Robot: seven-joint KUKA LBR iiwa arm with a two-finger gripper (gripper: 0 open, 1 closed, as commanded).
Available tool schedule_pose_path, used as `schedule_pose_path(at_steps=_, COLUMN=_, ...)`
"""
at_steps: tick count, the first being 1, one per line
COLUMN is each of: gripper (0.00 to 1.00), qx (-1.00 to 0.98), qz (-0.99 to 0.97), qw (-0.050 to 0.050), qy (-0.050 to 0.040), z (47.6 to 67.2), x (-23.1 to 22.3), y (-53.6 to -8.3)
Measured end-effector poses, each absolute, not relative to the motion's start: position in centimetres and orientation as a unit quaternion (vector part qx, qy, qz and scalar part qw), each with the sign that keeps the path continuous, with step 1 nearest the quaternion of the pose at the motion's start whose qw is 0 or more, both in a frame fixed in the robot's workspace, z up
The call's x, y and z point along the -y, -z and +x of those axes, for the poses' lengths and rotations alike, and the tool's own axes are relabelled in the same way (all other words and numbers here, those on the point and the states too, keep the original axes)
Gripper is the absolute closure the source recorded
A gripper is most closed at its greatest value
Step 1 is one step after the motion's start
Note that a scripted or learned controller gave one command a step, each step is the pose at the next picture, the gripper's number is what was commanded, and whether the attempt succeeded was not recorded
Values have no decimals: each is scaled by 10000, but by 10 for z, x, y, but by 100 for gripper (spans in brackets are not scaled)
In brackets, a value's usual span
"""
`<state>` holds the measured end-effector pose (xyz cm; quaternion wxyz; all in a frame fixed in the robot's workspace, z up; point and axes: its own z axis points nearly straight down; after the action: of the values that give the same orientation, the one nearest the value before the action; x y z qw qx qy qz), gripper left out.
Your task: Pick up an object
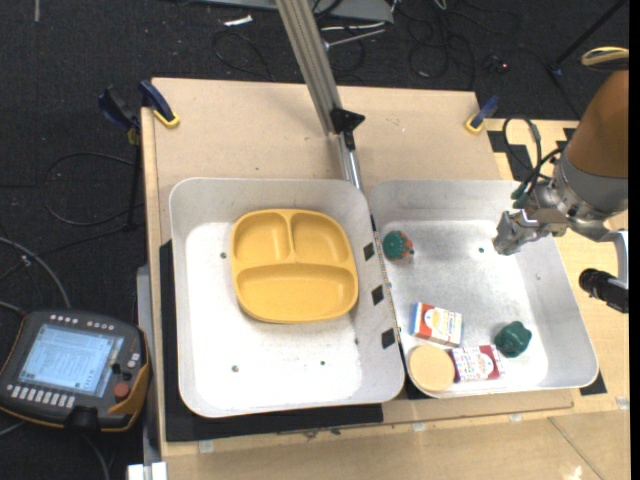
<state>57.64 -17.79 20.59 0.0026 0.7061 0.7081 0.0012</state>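
In the right bin (470, 268) lie a small green and orange toy (397, 246) near its left wall, a white and orange carton (437, 323), a tan round disc (433, 367), a red and white packet (475, 364) and a dark green lump (514, 339). My gripper (507, 238) hangs over the bin's far right part, well apart from all of them. Nothing shows between its fingers.
A yellow divided plate (294, 265) lies in the left bin (200, 298). A slanted metal pole (312, 53) rises from the seam between the bins. Clamps sit at the bench's far corners (480, 116). A teach pendant (70, 363) rests left of the bench.
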Motion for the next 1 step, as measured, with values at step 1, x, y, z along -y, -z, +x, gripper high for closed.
schedule_pose_path(at_steps=1, gripper=100, qx=-7103, qz=7039, qw=-7, qy=-12, z=575, x=114, y=-214)
